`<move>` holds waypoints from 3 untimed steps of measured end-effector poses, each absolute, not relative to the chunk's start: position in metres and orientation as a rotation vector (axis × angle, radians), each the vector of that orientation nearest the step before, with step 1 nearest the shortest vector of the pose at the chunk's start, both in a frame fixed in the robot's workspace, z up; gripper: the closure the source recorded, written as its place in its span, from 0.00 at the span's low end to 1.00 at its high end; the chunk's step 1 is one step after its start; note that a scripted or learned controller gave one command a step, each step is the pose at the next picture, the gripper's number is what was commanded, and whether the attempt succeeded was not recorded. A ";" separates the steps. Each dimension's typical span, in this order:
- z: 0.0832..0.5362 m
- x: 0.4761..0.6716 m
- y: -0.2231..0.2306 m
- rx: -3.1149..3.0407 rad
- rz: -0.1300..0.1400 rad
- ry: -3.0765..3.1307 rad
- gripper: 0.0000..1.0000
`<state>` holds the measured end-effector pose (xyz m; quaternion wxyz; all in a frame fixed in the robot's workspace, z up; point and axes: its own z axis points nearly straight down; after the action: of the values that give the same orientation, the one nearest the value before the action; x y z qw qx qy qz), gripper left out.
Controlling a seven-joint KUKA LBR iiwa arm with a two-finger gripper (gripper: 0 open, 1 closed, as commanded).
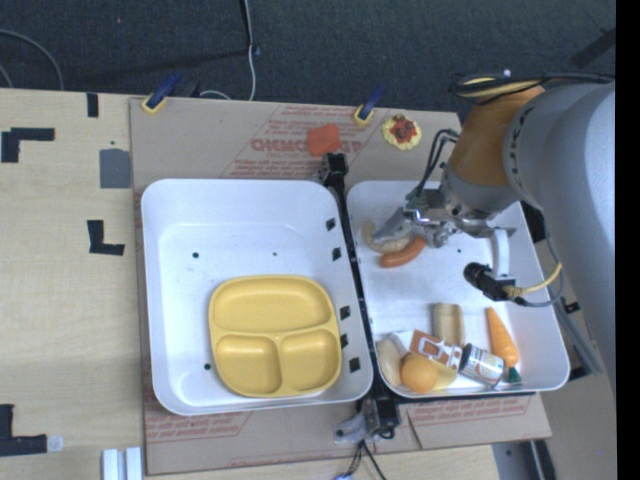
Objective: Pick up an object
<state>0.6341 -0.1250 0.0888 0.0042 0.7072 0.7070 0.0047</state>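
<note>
- Sausage [402,255]: reddish-orange, lying flat and slightly tilted, far-left part of right bin [530,368].
- Pale curved piece [383,234]: just beyond the sausage, kind unclear.
- Carrot [502,336]: orange, lengthwise, near the bin's right wall.
- Tan cylinder [447,321]: near middle.
- Orange round fruit [419,372]: near edge, beside a small bottle [478,364] lying on its side.

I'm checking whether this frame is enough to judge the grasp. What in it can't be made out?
- Gripper in the camera view: blurred and partly under the wrist, so its grip on the sausage is unreadable.
- Pale item beside the sausage: partly covered by the gripper, identity unclear.
- Small bottle in the right bin: label too small to read.
- Arm: cut off by the right edge.
</note>
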 end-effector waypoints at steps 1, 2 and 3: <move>0.105 0.639 -0.121 2.216 0.031 2.223 1.00; 0.101 0.637 -0.124 2.217 0.023 2.218 0.00; 0.083 0.569 -0.139 2.225 -0.001 2.221 0.00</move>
<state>0.5688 -0.1394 0.0829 -0.0010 0.7077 0.7065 -0.0004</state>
